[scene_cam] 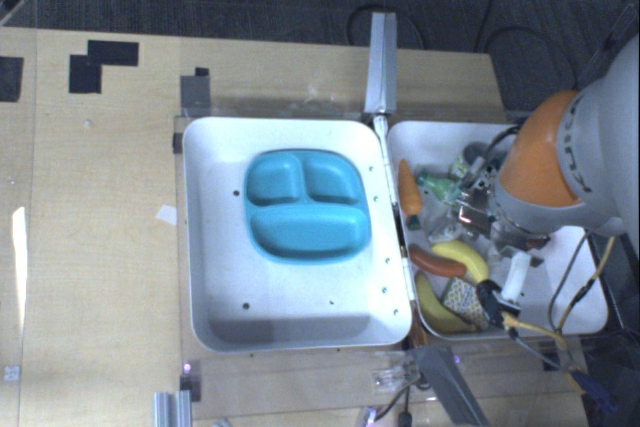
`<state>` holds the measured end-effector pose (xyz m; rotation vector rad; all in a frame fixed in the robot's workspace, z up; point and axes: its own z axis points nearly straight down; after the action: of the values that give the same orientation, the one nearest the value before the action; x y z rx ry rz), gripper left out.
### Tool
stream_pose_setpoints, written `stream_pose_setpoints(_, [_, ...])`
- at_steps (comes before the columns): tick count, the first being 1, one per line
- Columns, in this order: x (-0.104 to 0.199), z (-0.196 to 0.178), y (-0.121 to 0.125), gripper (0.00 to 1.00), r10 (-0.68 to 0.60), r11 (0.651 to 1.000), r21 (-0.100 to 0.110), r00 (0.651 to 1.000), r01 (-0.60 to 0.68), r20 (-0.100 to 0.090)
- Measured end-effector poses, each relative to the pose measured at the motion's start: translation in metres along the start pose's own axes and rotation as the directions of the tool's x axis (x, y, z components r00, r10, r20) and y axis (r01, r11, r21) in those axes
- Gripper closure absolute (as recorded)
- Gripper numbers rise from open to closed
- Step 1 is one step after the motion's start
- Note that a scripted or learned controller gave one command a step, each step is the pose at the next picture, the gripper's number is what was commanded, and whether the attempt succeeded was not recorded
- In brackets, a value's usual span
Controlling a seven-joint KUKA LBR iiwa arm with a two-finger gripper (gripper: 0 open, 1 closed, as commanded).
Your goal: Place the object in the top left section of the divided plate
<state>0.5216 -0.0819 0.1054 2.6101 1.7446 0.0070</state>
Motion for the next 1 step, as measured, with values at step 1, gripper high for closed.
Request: stream_pose_setpoints(1, [0.0858, -0.0559, -0.0478, 0.00, 0.031, 1.000, 0.003, 1.000, -0.031, 0.002])
